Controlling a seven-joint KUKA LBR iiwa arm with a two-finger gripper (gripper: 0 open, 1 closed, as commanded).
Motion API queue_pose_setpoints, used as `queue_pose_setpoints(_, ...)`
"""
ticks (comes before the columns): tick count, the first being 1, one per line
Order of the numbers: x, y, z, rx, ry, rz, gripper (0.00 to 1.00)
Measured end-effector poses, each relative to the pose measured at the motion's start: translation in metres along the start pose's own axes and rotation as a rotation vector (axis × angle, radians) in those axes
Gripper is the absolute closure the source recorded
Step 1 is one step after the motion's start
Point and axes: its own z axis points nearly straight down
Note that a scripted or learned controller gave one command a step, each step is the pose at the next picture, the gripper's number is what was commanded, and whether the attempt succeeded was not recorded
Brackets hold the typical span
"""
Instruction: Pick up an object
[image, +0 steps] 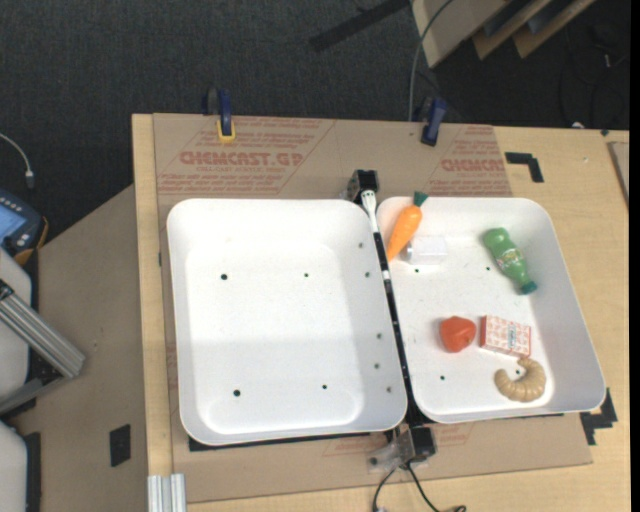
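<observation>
Jaws' state cannot be told; orange toy carrot (404, 228) and green plastic bottle (508, 259) lie in right-hand white bin (565, 300).

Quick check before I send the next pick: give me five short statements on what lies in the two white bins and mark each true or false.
1. The orange plastic carrot lies in the right white bin. True.
2. The green plastic bottle lies in the left white bin. False: it lies in the right bin, near the far right side.
3. The red rounded toy sits beside the small printed card box. True.
4. The tan curved pastry-shaped toy rests by the carrot. False: it lies at the near edge, below the box.
5. All five items share one bin. True.
</observation>
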Motion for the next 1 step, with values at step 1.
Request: queue_pose_setpoints(1, 0.0001, 0.0009, -0.0115, -0.006, -0.004, -0.001, 1.00)
